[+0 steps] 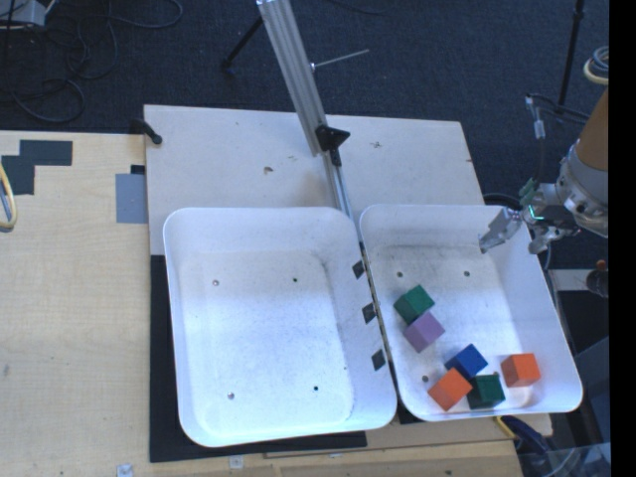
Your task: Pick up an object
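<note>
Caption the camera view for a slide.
Gripper poised over the right bin, away from its six colored blocks.

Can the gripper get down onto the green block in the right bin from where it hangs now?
Probably yes. The gripper hangs over the right bin's upper right rim, and the green block lies uncovered on the floor. Only the purple block touches it, on its near side.
</note>
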Available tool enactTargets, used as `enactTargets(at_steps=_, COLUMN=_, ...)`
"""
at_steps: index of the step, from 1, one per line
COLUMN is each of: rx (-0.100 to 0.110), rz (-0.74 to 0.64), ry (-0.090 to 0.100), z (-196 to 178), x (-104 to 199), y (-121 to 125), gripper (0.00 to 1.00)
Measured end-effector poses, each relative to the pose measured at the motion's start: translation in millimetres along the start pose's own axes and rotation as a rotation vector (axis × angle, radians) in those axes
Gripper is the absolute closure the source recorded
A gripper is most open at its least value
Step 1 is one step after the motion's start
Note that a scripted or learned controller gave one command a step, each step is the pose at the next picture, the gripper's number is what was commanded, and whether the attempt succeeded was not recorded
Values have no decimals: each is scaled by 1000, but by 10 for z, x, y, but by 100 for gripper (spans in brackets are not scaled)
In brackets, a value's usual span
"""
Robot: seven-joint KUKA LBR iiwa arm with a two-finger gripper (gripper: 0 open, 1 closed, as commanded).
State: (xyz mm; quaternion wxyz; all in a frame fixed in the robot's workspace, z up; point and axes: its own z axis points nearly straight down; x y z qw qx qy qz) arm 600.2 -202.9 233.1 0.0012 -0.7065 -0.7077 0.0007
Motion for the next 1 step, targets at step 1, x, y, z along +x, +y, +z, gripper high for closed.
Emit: enactTargets(at_steps=1, rx=-4, rz=1, ry=-2, z=1432, x=544, y=-38, gripper=0)
